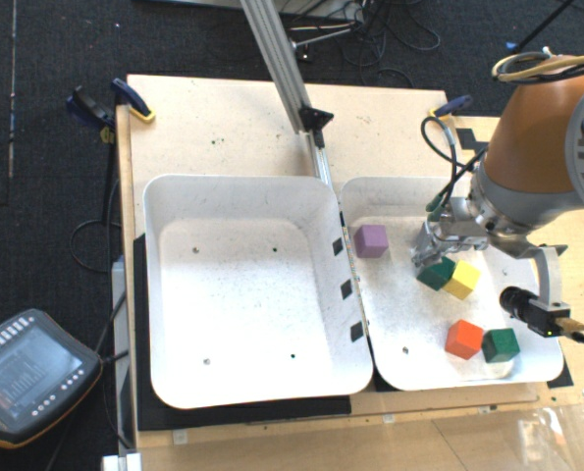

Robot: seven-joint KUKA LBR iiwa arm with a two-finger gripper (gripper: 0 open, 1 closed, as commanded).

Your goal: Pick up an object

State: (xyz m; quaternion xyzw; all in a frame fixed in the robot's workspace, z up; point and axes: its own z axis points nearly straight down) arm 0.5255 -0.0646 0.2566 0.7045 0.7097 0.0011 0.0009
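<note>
Working from the left, we note a grey handheld control pendant [26, 373] on the dark floor beside the table [233, 126]. The left bin [164, 199] carries only dark specks. An aluminium strut [277, 52] runs down to the seam between the bins.

In the right bin [390, 366], we record five small blocks. A purple cube [371, 240] stands alone near the bin's left wall, well apart from the others. A dark green cube [436, 275] and a yellow cube [461, 281] lie touching each other. Nearer the front rim, an orange cube [464, 340] sits just beside a second green cube [501, 343].

The gripper [437, 253] hangs directly over the dark green cube, at or close to its top. We cannot tell whether the fingers are open or closed, nor whether they bear on the block; the wrist housing and cables hide them.

Our assessment of handling: the cubes look rigid, light and flat-sided, probably wood, foam or plastic, not fragile. Smooth faces could slip under an off-centre pinch. The sound hold is across two opposite parallel faces, centred. The dark green cube is the likely target, yet the yellow neighbour blocks one face, so we judge the free pair of faces the better choice. The purple cube, clear on all sides, would be the easier pick
</note>
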